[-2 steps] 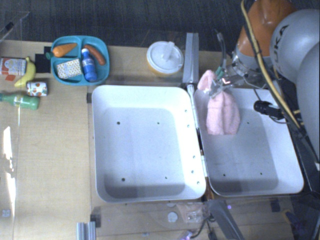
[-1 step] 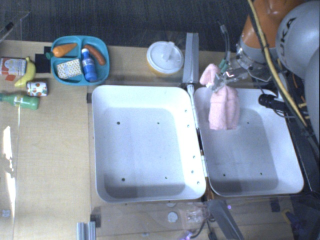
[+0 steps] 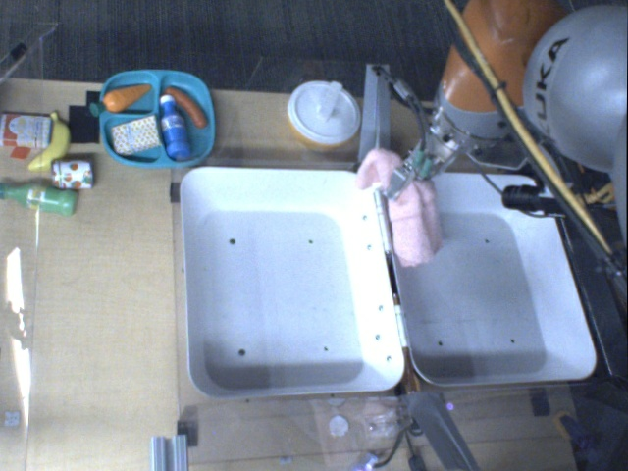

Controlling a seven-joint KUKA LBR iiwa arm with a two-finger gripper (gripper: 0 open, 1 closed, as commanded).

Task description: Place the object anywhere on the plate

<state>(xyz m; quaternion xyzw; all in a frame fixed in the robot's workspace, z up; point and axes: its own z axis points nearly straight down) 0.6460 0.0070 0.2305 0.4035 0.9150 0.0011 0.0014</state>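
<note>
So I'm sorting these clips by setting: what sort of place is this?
Most likely a robotics lab bench set up for pick-and-place trials. A KUKA arm reaches over two white bins, its gripper at a pink cloth, and toy food sits in a blue divided tray.

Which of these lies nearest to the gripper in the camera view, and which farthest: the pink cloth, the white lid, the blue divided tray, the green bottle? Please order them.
Measured from the gripper:
1. Pink cloth, right at the fingers, draped over the wall between the bins.
2. White lid, up-left, behind the bins.
3. Blue divided tray, farther left.
4. Green bottle, at the far left edge.
</note>
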